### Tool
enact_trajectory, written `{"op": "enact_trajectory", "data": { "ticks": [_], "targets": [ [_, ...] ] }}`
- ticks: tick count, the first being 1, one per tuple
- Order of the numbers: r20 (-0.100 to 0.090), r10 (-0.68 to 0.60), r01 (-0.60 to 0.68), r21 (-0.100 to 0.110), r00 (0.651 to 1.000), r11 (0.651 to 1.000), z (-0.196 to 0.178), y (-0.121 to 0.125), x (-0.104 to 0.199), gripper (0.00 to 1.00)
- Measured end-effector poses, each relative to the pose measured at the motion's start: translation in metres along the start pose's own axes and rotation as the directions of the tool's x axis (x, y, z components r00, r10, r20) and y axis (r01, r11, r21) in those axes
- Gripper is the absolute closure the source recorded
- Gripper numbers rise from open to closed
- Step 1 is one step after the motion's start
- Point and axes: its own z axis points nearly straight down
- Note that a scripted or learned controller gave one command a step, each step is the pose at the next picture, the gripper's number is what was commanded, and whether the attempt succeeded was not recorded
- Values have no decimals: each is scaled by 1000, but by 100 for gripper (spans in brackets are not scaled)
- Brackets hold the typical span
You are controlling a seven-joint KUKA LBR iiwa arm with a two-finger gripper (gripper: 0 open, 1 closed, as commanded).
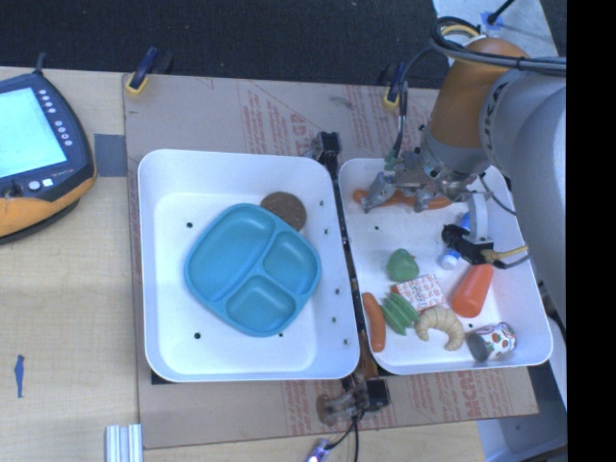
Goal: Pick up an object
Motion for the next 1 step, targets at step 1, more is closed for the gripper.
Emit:
{"op": "enact_trajectory", "data": {
  "ticks": [1],
  "targets": [
    [0, 4, -4, -3, 1000, 1000, 11, 0, 1, 0]
  ]
}}
